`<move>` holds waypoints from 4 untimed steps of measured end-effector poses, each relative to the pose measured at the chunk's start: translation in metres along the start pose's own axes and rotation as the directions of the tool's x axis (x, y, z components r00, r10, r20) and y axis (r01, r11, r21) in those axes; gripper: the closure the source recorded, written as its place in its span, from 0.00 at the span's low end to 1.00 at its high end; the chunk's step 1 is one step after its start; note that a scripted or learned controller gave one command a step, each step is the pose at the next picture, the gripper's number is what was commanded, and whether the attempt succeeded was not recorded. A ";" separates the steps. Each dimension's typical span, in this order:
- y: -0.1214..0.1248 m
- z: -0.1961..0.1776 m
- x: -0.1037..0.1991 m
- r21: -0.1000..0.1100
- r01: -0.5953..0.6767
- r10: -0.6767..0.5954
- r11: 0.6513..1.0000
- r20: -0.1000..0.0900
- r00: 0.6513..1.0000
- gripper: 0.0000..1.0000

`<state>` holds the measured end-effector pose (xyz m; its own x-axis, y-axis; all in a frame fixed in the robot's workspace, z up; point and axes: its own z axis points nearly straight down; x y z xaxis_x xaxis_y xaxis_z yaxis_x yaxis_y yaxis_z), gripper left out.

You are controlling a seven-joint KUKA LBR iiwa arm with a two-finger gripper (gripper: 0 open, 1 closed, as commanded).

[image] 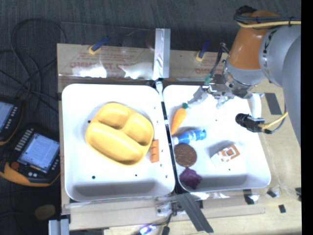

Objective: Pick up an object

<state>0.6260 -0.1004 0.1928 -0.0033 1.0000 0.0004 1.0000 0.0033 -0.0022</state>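
The arm (266, 38), grey with an orange band above the wrist, reaches in from the right and hangs over the far edge of the right bin (254, 180). Its end effector (211, 96) sits above the bin's far end, its two fingers spread apart; one finger (197, 97) points down toward the carrot and the other (221, 100) lies just beside it to the right. Nothing sits between them, so it holds no object.

In the right bin, an orange carrot (178, 120) with a green top lies tilted along the left wall, its green end near the lower fingertip. Just below it a small blue bottle (190, 135) with a white cap end lies on its side. A round brown disc (185, 155) rests right beside the bottle toward the near edge, and a purple lump (190, 178) sits in the near left corner. A white and orange box (226, 153) lies apart from these, toward the right wall.

The left bin (78, 180) holds a large yellow, lumpy object (119, 132) in its middle, and a small orange block (154, 151) against the bin's right wall.

On the counter (78, 58) beyond the bins lies clear plastic sheet held by two blue and yellow clamps (99, 44). A handheld control pendant (34, 155) lies off the counter's left edge.
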 end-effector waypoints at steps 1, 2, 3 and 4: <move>-0.033 0.104 -0.006 -0.011 0.019 -0.018 1.000 0.002 1.000 0.00; 0.004 0.068 -0.072 -0.002 0.096 -0.096 0.995 0.002 0.995 0.00; -0.014 0.104 -0.036 -0.008 0.313 -0.313 0.950 0.009 0.950 0.00; -0.008 0.029 -0.049 -0.002 0.279 -0.279 0.960 0.002 0.960 0.00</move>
<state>0.6181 -0.1493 0.1635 -0.2824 0.9593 -0.0006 0.9593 0.2824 -0.0001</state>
